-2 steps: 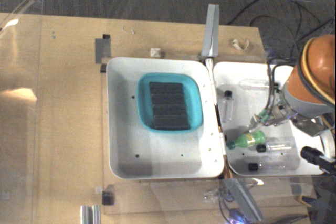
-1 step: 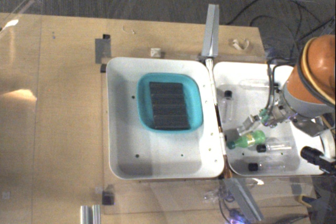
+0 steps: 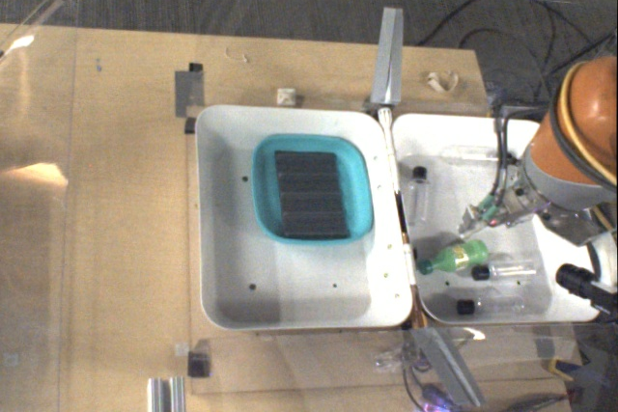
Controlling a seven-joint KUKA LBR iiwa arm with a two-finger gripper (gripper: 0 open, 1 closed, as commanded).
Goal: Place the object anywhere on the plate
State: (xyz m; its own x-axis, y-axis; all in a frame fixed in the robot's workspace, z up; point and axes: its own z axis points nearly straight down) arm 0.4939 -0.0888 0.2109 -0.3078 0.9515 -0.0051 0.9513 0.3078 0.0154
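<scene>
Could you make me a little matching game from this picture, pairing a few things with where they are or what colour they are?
Things:
1. plate
2. green object
3. dark ridged block
4. arm's band

Descriptions:
A. orange
B. lying on the plate
C. turquoise, in the left bin
D. in the right bin, near its left wall

Pairs: 1-C, 2-D, 3-B, 4-A

no readable text, labels or numbers anywhere here.

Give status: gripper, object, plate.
Gripper low in right bin, just above green object. Nothing seen between its fingers. Teal plate in left bin, dark insert only.
</scene>
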